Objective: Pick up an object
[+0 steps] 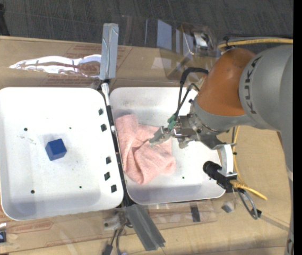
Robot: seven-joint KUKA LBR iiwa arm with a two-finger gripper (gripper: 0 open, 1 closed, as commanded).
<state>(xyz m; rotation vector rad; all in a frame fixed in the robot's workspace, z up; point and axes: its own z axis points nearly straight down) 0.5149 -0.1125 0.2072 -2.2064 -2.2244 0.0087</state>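
Where the worktop (44, 57) edge sits closest to the camera, brown cardboard shows under both bins. Pink cloth (143, 153) is crumpled in the left half of the right bin (193, 187), soft knit texture, folded on itself. End effector (160, 136) is at the cloth's upper right edge, touching or just above; can't tell if fingers are spread or pinching. Blue cube (56, 149) sits alone in the left bin (13, 185). Beyond: dark carpeted floor (140, 4).

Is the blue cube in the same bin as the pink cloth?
No, the blue cube sits in the left bin, while the pink cloth lies in the right bin.
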